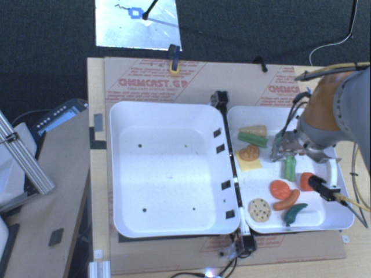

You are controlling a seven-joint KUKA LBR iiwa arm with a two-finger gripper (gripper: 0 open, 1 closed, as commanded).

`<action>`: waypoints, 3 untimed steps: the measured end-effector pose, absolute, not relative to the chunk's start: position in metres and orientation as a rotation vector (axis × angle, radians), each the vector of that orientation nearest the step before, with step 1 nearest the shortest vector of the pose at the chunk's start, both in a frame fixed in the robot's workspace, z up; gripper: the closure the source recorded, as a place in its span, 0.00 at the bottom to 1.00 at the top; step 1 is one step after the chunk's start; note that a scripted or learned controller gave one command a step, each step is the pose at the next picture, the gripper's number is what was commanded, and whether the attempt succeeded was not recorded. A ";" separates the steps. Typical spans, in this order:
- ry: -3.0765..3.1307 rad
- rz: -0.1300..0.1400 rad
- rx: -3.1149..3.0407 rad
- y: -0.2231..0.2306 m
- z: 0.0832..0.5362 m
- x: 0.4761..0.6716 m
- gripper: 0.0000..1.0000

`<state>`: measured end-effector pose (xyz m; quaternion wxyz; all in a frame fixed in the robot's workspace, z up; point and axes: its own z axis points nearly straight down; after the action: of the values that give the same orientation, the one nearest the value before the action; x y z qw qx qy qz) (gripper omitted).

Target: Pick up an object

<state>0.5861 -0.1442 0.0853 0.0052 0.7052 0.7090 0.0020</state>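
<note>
Two shallow white plastic bins with rounded corners are seen side by side on a bench covered with printed brown board (151, 81). The left bin (130, 210) is glossy and smooth, marked by a few small dark spots on its floor. The right bin (336, 216), at centre-right of the frame, is crowded with toy food: a green pea pod (253, 138) under a pale wedge (253, 130), a brown pretzel-shaped piece (249, 152) on a yellow cheese slice (250, 164), a green cylinder (289, 168), a red tomato slice (280, 189), an orange-red sausage (287, 200), a speckled cookie (259, 209), a dark green pepper (294, 212) and an orange carrot-like piece (305, 181).

The gripper (282, 149) is seen low over the upper middle of the right bin, just above the green cylinder; whether it is parted or closed, or has hold of anything, cannot be told. The grey arm (348, 106) with its orange band enters from the right edge.

Dark carpet (243, 16) lies beyond the bench, with a shiny square panel (136, 16) at upper left.
</note>
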 end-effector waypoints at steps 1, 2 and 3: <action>2.223 -0.003 2.225 -0.137 0.090 0.521 1.00; 2.227 0.004 2.211 -0.099 0.085 0.567 1.00; 2.224 -0.001 2.221 -0.090 0.084 0.525 1.00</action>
<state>0.5249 -0.0900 0.0841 -0.0007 0.7065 0.7077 -0.0002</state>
